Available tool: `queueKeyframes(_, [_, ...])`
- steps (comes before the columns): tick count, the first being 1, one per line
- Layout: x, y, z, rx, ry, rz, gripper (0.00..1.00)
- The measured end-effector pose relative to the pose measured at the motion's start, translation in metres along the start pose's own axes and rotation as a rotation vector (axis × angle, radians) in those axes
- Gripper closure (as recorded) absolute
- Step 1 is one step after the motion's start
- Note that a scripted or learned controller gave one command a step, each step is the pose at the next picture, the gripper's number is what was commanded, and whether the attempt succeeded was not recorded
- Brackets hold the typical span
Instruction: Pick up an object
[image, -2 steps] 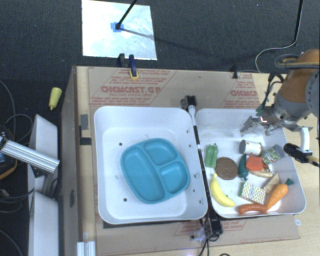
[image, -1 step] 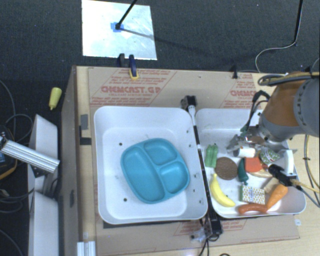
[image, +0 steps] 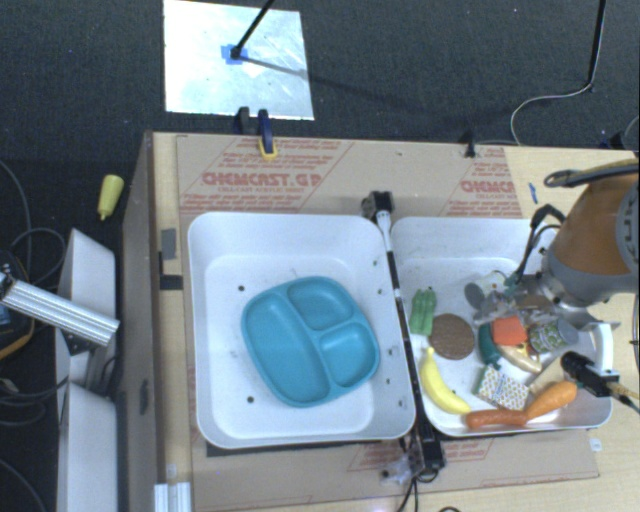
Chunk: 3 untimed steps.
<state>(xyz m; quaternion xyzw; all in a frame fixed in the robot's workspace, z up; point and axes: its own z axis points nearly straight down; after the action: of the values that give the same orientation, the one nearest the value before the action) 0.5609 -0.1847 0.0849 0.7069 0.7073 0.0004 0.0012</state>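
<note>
Toy foods fill the right shallow white bin (image: 455, 235): a yellow plastic banana (image: 440, 383), an orange carrot (image: 525, 408), a brown round patty (image: 453, 337), a green ridged vegetable (image: 423, 311) and an orange-red piece (image: 509, 331). The arm's gripper (image: 520, 300) hangs low over this pile, near the orange-red piece, but whether its jaws are wide, narrow or closed on anything I cannot tell. Nothing is visibly lifted, so I judge the pick not yet done; grasp and raise remain. A blue divided plastic tray (image: 310, 340) lies in the left white bin (image: 290, 235) on the table (image: 300, 170).
</note>
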Motion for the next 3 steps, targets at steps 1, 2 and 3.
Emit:
queueKeyframes(1, [0.004, -0.030, 0.001, 0.001, 0.001, 0.000, 0.00])
queueKeyframes(2, [0.004, -0.029, -0.010, -0.002, 0.002, -0.002, 1.00])
queueKeyframes(3, [-0.002, -0.025, -0.130, -0.003, -0.001, -0.003, 1.00])
